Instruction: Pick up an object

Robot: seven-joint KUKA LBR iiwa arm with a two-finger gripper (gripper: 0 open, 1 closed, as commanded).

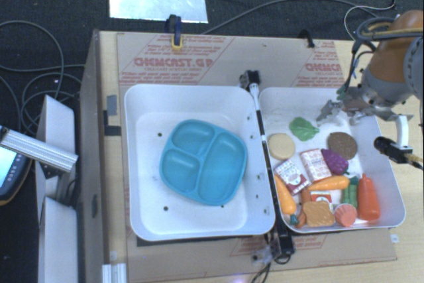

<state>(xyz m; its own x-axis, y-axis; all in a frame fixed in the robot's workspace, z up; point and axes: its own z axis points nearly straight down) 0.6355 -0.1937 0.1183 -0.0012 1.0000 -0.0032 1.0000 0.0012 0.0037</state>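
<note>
The right bin [391, 219] holds several toy foods: a green leaf [303, 128], a tan round biscuit [281, 145], a brown patty [342, 144], a purple piece [334, 160], two red-and-white cartons [313, 164], an orange carrot [328, 183] and a red bottle [368, 199]. My gripper [343, 113] hangs over the back of this bin, just right of the leaf and above the patty. Its fingers are spread open with nothing between them.
A blue divided plate [204, 161] lies in the left bin [142, 122]. A metal divider [262, 142] runs between the bins. A black part [392, 149] juts out over the right bin's right wall. Cables lie behind the bench.
</note>
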